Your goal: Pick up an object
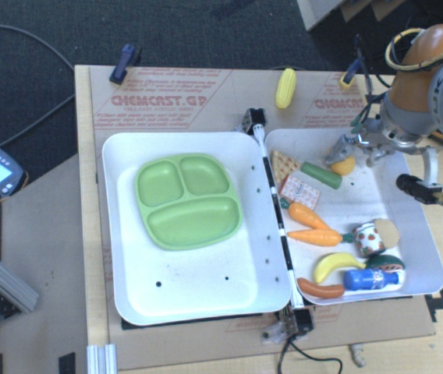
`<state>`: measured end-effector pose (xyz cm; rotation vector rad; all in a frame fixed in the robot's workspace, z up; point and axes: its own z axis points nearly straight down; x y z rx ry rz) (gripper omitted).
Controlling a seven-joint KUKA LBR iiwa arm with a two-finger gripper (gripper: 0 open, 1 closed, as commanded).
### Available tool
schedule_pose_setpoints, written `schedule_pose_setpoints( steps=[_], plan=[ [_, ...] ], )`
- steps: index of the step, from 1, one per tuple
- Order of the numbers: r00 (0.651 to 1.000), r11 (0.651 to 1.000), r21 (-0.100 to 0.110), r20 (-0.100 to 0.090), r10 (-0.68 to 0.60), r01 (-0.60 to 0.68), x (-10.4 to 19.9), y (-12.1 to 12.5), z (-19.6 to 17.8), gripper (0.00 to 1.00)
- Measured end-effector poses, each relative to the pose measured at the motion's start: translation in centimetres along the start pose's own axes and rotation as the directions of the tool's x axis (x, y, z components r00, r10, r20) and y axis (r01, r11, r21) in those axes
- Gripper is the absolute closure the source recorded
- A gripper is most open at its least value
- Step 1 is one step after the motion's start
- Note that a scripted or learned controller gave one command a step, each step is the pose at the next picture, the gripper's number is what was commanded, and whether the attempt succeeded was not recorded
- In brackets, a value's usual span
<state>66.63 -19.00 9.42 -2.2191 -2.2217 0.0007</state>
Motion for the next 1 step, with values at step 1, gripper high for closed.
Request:
schedule_pose_setpoints(
  steps=[1],
  plan=[
    [1.000,1.000,-0.004,0.003,-0.001,0.001,-0.03,0.11,-1.14,1.00]
  ],
)
